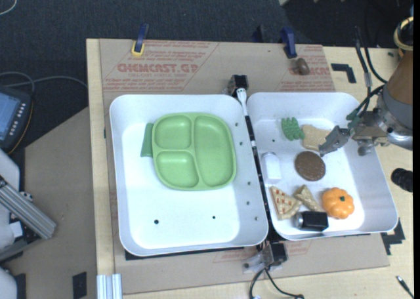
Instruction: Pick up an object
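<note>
Gripper (336, 140) hangs over the right bin (374, 179), its grip state impossible to tell. Beneath it lie one tan piece (315, 136), one green toy (291, 127), one brown disc (310, 166) and one orange pumpkin (337, 202). One green divided plate (194, 150) sits in the left bin (131, 179).

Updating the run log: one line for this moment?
claw: over right bin, above brown disc | grasp: none seen | green tray: left bin

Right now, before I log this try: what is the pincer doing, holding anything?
Pincer: above the right white bin, near the tan bread-like piece; open or closed cannot be told, nothing seen held.
</note>
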Robot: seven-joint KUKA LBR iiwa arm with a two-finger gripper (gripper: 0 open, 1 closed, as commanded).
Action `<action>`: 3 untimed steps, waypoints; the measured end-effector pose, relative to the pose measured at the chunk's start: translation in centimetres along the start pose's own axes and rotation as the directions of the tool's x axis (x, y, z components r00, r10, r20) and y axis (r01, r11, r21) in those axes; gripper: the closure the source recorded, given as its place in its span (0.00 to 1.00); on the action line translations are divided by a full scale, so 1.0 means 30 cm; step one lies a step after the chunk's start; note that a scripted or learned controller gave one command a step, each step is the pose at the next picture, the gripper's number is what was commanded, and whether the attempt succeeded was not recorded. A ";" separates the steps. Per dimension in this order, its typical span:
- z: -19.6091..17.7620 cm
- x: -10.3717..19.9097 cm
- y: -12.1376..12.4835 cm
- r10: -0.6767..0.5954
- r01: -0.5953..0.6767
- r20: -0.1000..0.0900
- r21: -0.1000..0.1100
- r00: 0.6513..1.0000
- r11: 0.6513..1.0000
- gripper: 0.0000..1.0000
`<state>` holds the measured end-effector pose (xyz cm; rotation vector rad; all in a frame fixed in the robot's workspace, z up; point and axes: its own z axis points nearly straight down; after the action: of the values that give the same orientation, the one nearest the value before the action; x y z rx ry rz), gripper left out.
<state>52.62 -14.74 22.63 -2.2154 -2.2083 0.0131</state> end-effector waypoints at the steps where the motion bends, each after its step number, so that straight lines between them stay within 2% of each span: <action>1: -0.024 0.001 0.009 -0.003 0.003 0.003 -0.014 1.000 1.000 0.00; 3: 0.258 0.004 0.016 -0.003 0.003 0.001 -0.010 1.000 1.000 0.00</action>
<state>52.96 -14.61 14.89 -2.2175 -2.2179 0.0033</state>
